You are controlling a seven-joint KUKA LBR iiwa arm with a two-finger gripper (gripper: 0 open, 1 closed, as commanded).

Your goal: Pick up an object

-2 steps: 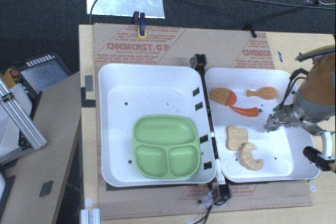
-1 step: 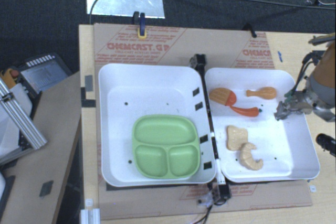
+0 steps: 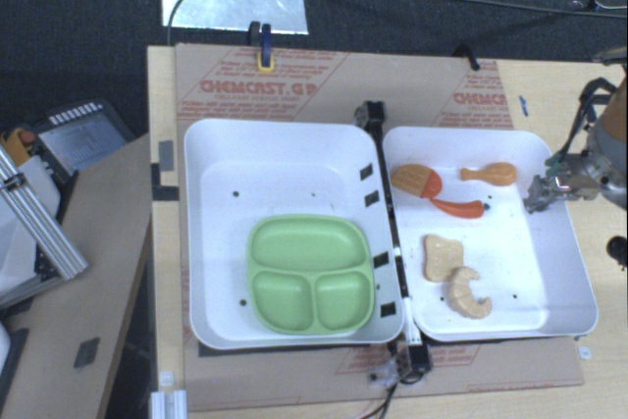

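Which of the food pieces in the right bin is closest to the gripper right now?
The drumstick, lying at the bin's far right, sits nearest the gripper. The croissant, bread slice and chili pepper lie farther left or nearer the camera.

A robotics lab or test cell; a plain surface (image 3: 549, 78) lined with printed cardboard (image 3: 294, 74) carries two white bins (image 3: 285, 137); loose cables (image 3: 442, 0) cross dark carpet (image 3: 78, 5); aluminium framing (image 3: 39, 221) stands alongside.

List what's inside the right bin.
Right bin holds five toy foods: orange wedge, drumstick, red chili, bread slice, croissant. Gripper sits at its right rim; nothing looks hidden underneath.
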